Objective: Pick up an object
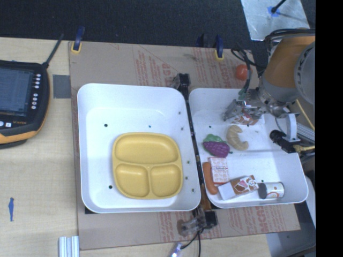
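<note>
My gripper (245, 113) hangs low over the back of the right bin (284, 162), its fingers spread open. A small reddish and white thing (248, 120) lies right under the fingers, partly hidden; nothing is visibly held between them. Just in front lie a beige croissant-shaped piece (237, 137) and a purple bunch of grapes (216, 146). Nearer the front of that bin are an orange stick (208, 178), a pink and white packet (218, 169), a brown and white box (242, 187) and a small can (272, 190).
The left bin (96, 116) holds a yellow divided plate (147, 165). A teach pendant (19, 103) rests on the bench at the far left. A red ball (242, 72) sits behind the right bin. The arm's orange band (286, 58) looms at the right.
</note>
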Controlling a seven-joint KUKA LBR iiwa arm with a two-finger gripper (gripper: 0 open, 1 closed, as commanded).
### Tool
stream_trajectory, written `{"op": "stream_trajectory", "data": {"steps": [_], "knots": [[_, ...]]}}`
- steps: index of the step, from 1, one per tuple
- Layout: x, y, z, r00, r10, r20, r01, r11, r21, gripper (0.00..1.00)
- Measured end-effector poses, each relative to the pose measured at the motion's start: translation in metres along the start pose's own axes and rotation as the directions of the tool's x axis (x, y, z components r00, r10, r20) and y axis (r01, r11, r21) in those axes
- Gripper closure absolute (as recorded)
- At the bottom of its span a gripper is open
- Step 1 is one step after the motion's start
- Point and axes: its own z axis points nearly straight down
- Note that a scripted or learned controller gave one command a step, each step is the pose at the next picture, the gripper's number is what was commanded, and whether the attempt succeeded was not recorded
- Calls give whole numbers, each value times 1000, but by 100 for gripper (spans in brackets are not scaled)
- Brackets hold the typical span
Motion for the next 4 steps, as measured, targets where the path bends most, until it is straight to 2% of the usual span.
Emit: {"op": "stream_trajectory", "data": {"steps": [1, 2, 3, 4], "knots": [[-1, 2, -13, 1000, -2, 1, 2, 1000, -3, 100], [-1, 1, -12, 1000, -2, 2, 2, 1000, -1, 0], [-9, -14, 2, 1000, 0, 0, 0, 1000, -5, 0], [-11, -13, -11, 1000, -2, 4, 2, 1000, -7, 100]]}}
